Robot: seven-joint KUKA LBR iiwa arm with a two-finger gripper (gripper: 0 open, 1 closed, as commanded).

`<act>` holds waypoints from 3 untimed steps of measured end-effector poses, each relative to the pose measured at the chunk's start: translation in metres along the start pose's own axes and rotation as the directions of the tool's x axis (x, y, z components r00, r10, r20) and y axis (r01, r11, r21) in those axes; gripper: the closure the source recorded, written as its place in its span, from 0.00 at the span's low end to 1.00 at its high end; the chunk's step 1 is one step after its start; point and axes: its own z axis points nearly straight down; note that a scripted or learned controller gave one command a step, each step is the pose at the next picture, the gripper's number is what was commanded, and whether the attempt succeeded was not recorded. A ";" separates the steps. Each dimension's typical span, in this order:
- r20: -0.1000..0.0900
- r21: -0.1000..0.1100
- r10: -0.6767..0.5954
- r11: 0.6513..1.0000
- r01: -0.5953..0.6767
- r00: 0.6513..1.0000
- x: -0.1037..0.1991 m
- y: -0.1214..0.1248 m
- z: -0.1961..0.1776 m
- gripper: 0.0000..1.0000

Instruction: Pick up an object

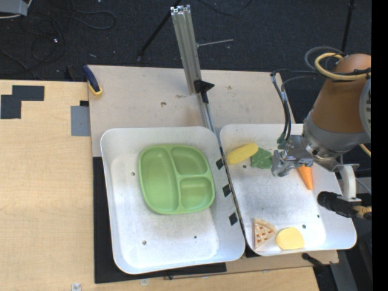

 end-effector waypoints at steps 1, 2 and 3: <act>0.000 0.000 -0.001 1.000 0.001 1.000 0.053 -0.003 0.009 1.00; 0.000 0.001 -0.001 1.000 0.001 1.000 0.102 -0.002 0.016 1.00; 0.001 -0.002 -0.001 1.000 0.001 1.000 0.157 0.010 0.002 1.00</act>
